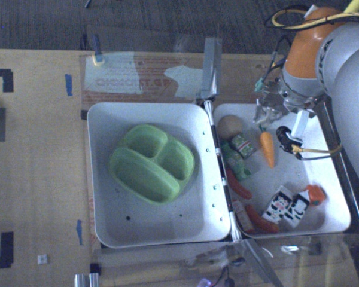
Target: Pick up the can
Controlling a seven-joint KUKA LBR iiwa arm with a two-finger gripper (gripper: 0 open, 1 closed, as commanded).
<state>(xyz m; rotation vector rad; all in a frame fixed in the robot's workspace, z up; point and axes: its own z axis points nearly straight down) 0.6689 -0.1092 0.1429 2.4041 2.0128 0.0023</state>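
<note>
The can [243,145] is small and green with a pale label, and it lies on its side near the left wall of the right bin [332,217]. It rests against a longer green item [235,165]. My gripper [265,117] hangs over the far end of the right bin, up and to the right of the can and apart from it. An orange carrot [267,149] lies just below the gripper. Nothing shows in the gripper's grasp.
A brown round potato-like item [230,125] sits beside the can. Two red chili-like pieces [239,187] [261,219], a cow-patterned carton [285,207] and a small orange-red item [315,194] lie nearer the front. The left bin [102,178] holds a green divided plate [152,162].
</note>
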